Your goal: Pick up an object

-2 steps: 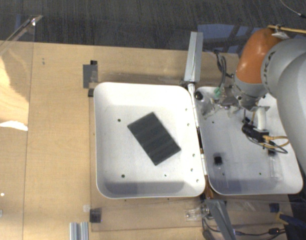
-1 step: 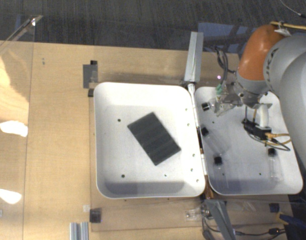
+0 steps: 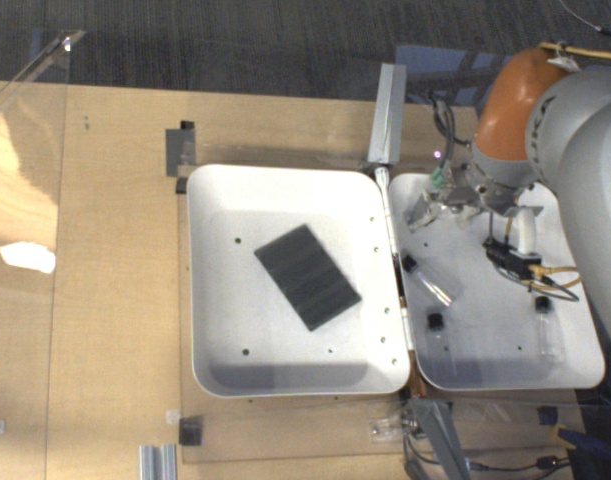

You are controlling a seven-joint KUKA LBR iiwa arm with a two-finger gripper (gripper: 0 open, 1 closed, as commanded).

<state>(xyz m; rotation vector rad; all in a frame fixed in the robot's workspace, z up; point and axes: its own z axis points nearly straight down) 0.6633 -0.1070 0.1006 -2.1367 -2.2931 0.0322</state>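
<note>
Camera view: end effector (image 3: pixel 437 200) above right bin (image 3: pixel 505 368).

left bin (image 3: pixel 210 268): dark pad (image 3: pixel 307 276) mid-floor, room around | right bin (image 3: pixel 585 353): arm (image 3: pixel 545 118) overhead (crowded)

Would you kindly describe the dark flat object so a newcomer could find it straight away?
Start at the left white bin, the one farther from the arm. Near its middle lies a dark grey flat rectangle, turned at a slant to the bin's walls. It is far larger than the small dark specks in the right bin.
</note>
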